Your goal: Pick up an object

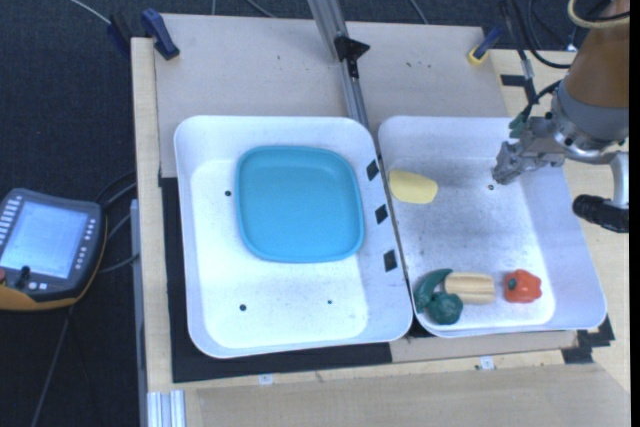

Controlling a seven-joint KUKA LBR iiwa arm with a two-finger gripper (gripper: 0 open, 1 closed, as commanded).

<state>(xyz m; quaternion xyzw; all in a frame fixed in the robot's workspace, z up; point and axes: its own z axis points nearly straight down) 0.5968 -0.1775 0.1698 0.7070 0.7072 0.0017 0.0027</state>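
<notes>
Yellow object (413,187), smooth and oval, is lying at 9 o'clock in the right bin (560,245), near its left wall. Open floor is stretching around it toward 3 o'clock. The gripper (508,165) is hanging at 2 o'clock over the bin; its fingers' state I cannot tell.

two white bins (200,215), one blue plate (300,203), four toy foods (413,187)
</notes>
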